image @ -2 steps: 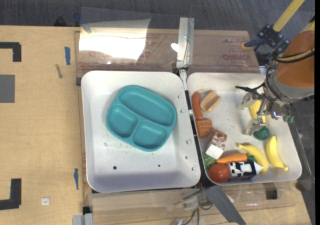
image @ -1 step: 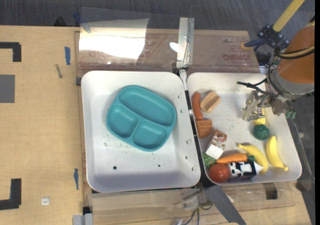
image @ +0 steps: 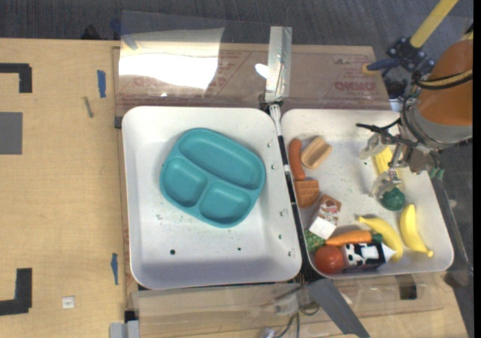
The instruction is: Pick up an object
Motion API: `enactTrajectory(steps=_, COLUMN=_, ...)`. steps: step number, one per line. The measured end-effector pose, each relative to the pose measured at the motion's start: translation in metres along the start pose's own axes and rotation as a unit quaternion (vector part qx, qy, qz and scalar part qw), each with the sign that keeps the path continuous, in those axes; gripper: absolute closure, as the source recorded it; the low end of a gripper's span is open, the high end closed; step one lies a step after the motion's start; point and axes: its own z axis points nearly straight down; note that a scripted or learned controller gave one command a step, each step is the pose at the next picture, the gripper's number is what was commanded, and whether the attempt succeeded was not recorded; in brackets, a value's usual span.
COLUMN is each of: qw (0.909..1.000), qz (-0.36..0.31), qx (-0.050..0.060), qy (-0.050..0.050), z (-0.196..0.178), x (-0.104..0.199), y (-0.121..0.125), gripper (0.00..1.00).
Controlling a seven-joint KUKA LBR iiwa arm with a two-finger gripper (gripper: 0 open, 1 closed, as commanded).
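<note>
My gripper (image: 393, 170) hangs over the right part of the right bin (image: 443, 254), below the grey wrist and its orange band. A yellow piece (image: 382, 159) lies right by the gripper's tip, and a dark green round toy (image: 392, 197) sits just below it. I cannot make out whether anything is held. More toy food fills this bin: a sausage (image: 294, 158), a bun (image: 316, 151), an orange waffle piece (image: 307, 192), a carrot (image: 349, 237), a tomato (image: 328, 258), a black-and-white toy (image: 365, 254) and two bananas (image: 412, 230).
The left bin (image: 143, 246) holds a teal divided plate (image: 213, 176). A metal divider (image: 278, 66) and a clear sheet stand behind the bins. Brown board lies to the left. A yellow rod (image: 443, 4) slants at the top right.
</note>
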Motion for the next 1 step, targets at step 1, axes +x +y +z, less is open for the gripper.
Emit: enactTrajectory(steps=1, qw=1.0, qz=0.0, qx=0.001, qy=-0.005, z=-0.0122, x=-0.0027, y=-0.0004, gripper=1.0)
